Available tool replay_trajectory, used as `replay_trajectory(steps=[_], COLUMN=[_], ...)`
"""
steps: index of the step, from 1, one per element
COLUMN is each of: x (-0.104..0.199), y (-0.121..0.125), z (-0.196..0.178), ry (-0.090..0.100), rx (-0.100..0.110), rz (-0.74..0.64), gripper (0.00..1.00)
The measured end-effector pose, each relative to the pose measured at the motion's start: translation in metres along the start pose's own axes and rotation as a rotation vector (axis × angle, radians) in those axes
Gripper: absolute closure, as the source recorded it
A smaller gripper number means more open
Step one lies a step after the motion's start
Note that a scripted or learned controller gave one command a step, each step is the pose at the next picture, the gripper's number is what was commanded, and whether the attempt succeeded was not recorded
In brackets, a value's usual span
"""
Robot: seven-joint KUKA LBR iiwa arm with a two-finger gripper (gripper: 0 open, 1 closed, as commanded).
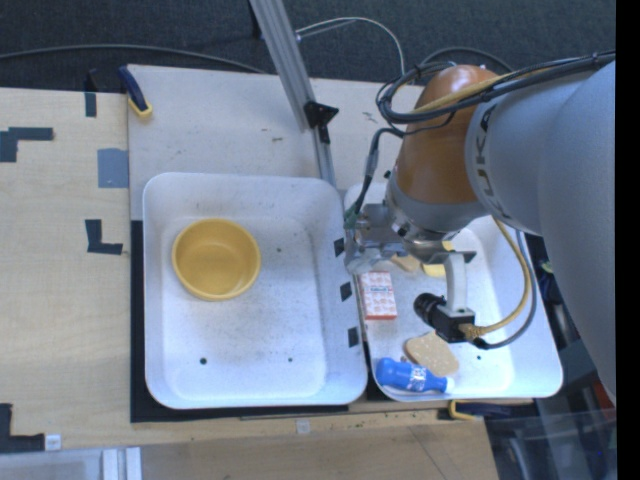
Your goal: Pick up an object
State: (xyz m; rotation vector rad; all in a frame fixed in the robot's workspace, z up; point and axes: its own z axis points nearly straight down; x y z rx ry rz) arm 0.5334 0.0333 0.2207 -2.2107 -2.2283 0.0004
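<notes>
Here, low over the right shallow white bin (520, 368): grey two-finger gripper (385, 253), fingers' state impossible to tell (wrist hides them). Just below it, small red-and-white carton (378, 295), tan bread-shaped piece (432, 352), blue bottle (408, 376). Left bin (290, 348): round yellow plastic bowl (216, 258).

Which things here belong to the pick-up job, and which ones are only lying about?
Belongs to the job:
- grey arm's gripper, over the right white bin
- small red-and-white box
- blue plastic bottle
- tan flat piece

Only lying about:
- yellow round bowl in the left white bin
- blue-and-yellow clamp on the bench
- slanted grey metal pole
</notes>
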Motion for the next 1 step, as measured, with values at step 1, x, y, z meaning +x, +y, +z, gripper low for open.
replay_trajectory(steps=[1], x=[0.0579], y=[0.0096], z=[0.0044], ry=[0.0], rx=[0.0], rz=[0.0], gripper=[1.0])
